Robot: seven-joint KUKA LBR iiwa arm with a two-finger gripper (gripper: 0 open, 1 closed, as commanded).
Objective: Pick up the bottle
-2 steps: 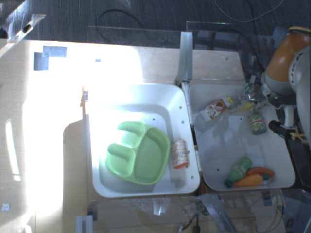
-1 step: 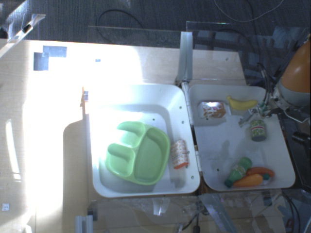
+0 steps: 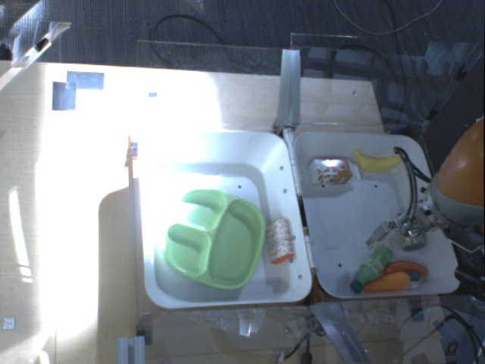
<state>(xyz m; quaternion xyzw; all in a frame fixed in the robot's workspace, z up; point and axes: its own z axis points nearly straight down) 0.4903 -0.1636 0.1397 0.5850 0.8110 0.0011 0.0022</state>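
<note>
I have the tool [image 3: 405, 232] low over the right bin [image 3: 341, 226], just above the green bottle [image 3: 373, 268] lying near the bin's front edge; nothing is lifted yet, and I cannot tell how the tool is set

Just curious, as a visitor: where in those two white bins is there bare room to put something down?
Right bin: bare floor in the middle, between the packet and the green bottle. Crowded at its near right corner, around the gripper and carrot. Left bin: bare strip behind the green plate.
</note>
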